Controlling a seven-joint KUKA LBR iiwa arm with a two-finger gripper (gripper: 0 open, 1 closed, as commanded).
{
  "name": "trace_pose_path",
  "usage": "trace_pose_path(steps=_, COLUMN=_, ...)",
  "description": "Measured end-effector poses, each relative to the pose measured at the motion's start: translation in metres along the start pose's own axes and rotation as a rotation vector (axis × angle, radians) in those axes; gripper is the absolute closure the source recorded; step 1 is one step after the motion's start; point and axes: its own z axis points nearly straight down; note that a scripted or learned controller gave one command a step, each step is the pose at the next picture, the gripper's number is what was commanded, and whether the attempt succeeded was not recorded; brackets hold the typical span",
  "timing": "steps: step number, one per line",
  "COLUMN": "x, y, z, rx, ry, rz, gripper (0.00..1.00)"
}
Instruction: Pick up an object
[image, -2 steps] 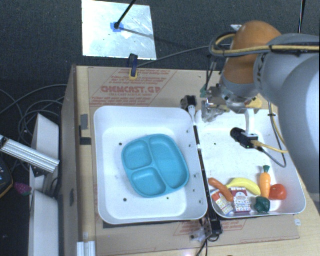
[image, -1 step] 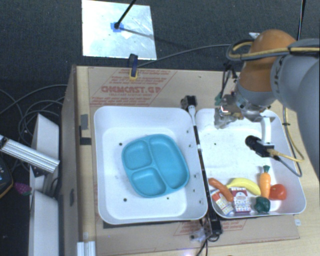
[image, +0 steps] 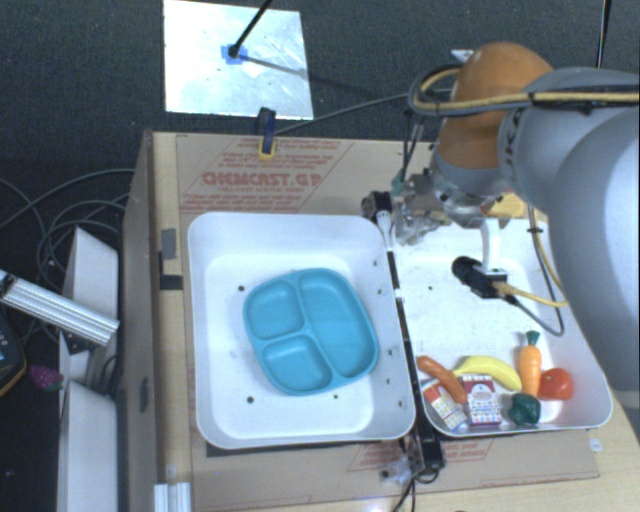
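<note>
Small toy foods lie in the near part of the right bin: a yellow banana, an upright carrot, a red tomato, a green pepper, an orange sausage and a small red-and-white carton. My gripper hangs at the far left corner of that bin, close to the wall between the two bins. It is well away from the toys, with nothing seen between its fingers.
A blue three-compartment plate lies in the left bin. A black fitting with a yellow cable hangs over the right bin. The grey arm covers the far right. Brown cardboard lies beyond the bins.
</note>
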Motion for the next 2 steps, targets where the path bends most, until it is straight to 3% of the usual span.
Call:
trace_pose_path(steps=1, x=-0.042, y=-0.017, z=0.000, rx=0.000, ry=-0.003, rz=0.003, gripper=1.00)
trace_pose_path(steps=2, x=0.005, y=0.006, z=-0.006, rx=0.000, ry=0.000, rz=0.000, gripper=1.00)
